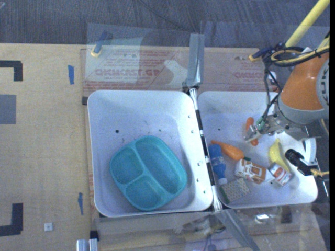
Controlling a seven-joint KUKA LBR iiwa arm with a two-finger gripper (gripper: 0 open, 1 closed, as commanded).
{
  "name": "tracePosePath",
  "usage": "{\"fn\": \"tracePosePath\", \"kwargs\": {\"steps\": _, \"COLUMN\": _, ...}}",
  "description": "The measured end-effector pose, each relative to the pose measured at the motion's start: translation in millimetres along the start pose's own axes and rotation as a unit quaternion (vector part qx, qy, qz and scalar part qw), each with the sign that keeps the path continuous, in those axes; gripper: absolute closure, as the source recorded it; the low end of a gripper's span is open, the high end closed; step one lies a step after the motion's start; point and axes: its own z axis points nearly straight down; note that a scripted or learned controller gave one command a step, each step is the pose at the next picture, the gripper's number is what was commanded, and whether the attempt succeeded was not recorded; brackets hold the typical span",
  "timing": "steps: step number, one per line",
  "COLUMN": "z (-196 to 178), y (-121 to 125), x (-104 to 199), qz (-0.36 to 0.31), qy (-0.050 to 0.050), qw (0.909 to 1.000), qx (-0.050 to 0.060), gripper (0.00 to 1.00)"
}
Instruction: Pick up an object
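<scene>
- Arm: the grey arm with its orange band (303, 88) reaches into the right bin (230, 109) from the right edge.
- Gripper (259, 129): low over the bin's upper middle; whether it is apart or closed cannot be told from this view.
- Candidate objects: a small orange piece (249, 124) just beside the gripper; an orange carrot-like item (230, 150), a banana (277, 156), a small carton (250, 170) and a grey mesh pad (235, 190) lie toward the near rim.
- Left bin (104, 119): holds a teal divided plate (148, 171).
- Technique, as judged: centre over one isolated object, descend squarely, close only once it sits between the tips, avoid neighbours.
</scene>
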Motion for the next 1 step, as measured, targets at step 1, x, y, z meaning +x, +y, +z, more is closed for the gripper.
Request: {"fn": "tracePosePath", "kwargs": {"steps": 1, "z": -146.6, "y": 25.9, "x": 25.0, "qz": 0.210, "qy": 0.000, "qw": 0.9777, "qx": 0.006, "gripper": 1.00}}
